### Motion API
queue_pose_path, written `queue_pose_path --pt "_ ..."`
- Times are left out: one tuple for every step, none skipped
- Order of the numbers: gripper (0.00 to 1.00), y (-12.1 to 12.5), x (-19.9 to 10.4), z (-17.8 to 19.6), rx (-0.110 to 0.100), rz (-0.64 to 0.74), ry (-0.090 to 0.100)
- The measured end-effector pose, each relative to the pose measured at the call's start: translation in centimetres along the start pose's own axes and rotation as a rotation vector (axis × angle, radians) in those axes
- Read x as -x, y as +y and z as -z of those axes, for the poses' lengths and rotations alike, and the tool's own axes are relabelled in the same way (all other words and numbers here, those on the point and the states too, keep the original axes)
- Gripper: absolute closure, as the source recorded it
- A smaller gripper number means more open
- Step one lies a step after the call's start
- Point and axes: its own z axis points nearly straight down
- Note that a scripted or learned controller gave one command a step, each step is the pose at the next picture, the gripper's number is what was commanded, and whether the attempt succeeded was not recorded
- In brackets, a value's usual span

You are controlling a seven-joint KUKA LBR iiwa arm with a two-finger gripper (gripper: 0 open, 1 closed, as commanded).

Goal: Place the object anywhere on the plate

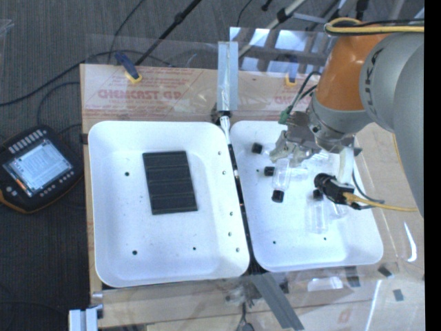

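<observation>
A dark ribbed rectangular plate (169, 181) lies flat in the middle of the left bin (110, 254). Three small black blocks rest in the right bin (358, 247): one near the back left (257, 147), one in the middle left (269, 171), and one a little nearer the front (278, 196). My gripper (288, 165) hangs over the back half of the right bin, just right of the middle block and above the front one. I see no block clearly held in it.
A handheld control pendant (34, 165) lies on the floor left of the bench. A metal post (227, 81) stands behind the seam between the bins. Cables and bare frame bars run behind the bench.
</observation>
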Motion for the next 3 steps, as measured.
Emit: queue_pose_path --pt "1.00 1.2 -7.5 -0.3 0.001 0.295 0.005" --pt "1.00 -4.3 -13.2 4.8 0.003 0.568 0.005" --pt "1.00 0.4 -19.7 -2.9 0.002 0.646 0.004"
